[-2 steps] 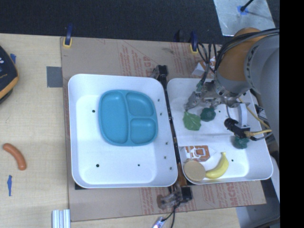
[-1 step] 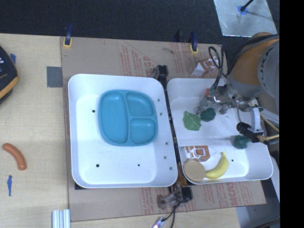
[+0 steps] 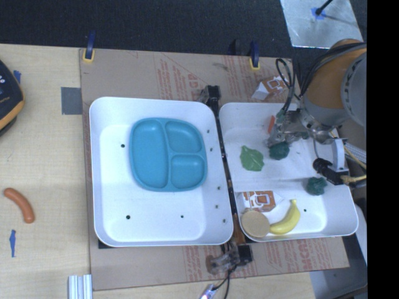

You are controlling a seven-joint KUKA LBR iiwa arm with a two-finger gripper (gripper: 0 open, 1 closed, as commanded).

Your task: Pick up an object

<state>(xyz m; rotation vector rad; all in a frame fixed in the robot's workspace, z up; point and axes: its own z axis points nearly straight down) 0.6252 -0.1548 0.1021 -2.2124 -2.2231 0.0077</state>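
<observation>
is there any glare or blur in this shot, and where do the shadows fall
Camera view: soft overall, with the gripper area blurred; the left bin has a shaded band along its top and left inner walls; mild bright wash on the right bin floor, no hard glare.

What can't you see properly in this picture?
- Gripper: in the camera view, too small and cluttered to tell whether it grips the dark green object beneath it.
- Round tan object: the banana partly covers it.
- Dark device on the bench: cut off by the left edge.

2 white bins (image 3: 100, 167), 1 blue plate (image 3: 167, 153), 1 banana (image 3: 285, 219), 1 sausage (image 3: 20, 204), 3 green pieces (image 3: 252, 159).
</observation>
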